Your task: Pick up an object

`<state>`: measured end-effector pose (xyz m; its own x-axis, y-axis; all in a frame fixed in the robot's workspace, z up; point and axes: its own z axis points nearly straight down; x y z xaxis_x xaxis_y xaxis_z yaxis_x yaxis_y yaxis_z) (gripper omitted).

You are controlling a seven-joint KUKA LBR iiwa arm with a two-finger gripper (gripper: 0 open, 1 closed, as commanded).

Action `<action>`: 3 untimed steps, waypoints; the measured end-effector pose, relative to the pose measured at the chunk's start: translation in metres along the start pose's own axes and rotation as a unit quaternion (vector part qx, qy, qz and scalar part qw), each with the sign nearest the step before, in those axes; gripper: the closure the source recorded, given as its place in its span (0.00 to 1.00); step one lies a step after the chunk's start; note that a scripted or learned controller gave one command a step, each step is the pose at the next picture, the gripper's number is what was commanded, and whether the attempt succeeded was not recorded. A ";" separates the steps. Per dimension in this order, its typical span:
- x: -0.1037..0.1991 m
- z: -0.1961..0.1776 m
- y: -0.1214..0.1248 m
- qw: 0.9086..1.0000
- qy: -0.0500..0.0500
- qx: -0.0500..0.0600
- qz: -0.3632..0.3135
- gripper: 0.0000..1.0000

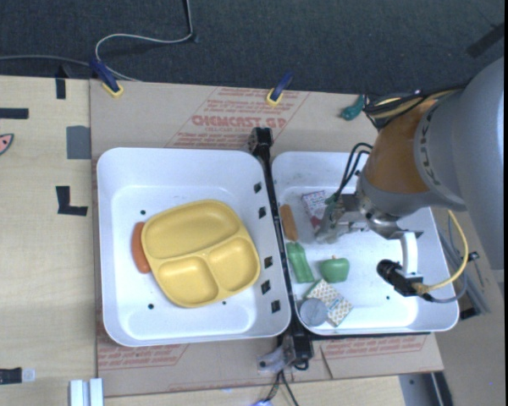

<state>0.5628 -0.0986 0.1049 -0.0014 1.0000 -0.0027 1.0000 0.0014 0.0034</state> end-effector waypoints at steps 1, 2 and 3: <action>0.000 0.000 0.000 1.000 0.000 0.000 0.000 0.00; 0.001 0.019 0.045 1.000 -0.001 0.000 0.001 0.00; 0.002 0.009 0.045 1.000 -0.001 0.000 0.000 1.00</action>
<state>0.6081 -0.0970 0.0956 -0.0007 1.0000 -0.0043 1.0000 0.0007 0.0028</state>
